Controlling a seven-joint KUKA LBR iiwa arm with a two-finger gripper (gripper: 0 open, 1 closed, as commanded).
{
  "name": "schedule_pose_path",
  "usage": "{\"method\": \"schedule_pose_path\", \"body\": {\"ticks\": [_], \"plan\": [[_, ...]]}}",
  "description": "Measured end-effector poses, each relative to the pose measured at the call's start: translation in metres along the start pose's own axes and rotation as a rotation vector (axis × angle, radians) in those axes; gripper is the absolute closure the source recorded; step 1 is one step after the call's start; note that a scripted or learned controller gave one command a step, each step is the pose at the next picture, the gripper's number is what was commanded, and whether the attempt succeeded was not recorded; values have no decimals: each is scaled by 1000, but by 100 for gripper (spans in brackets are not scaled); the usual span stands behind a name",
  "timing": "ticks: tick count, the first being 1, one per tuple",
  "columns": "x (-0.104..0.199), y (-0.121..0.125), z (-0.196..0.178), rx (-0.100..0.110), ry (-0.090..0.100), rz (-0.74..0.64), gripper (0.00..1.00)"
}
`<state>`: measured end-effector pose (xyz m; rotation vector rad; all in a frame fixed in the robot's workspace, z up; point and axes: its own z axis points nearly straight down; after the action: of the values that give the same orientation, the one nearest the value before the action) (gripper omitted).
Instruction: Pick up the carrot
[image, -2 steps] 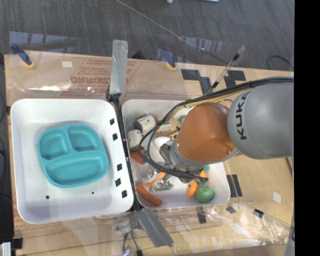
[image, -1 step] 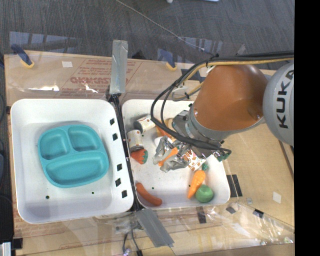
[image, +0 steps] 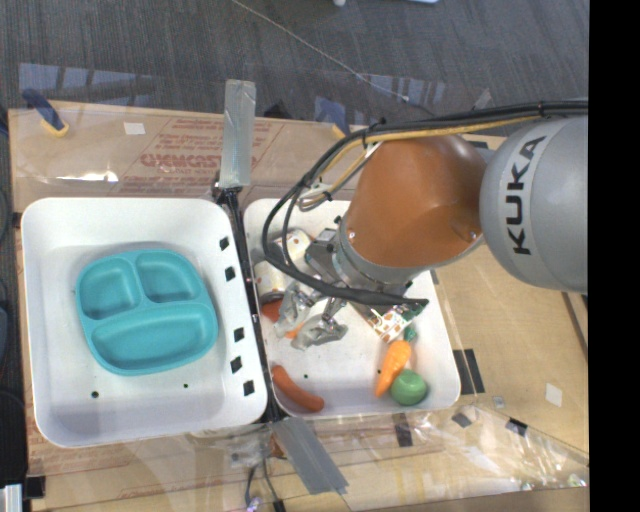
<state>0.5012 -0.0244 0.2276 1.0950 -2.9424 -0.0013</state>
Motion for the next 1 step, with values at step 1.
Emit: {"method": "schedule_pose_path", "body": {"ticks": [1], "plan": [[12,-68,6,3,-2,64,100]]}}
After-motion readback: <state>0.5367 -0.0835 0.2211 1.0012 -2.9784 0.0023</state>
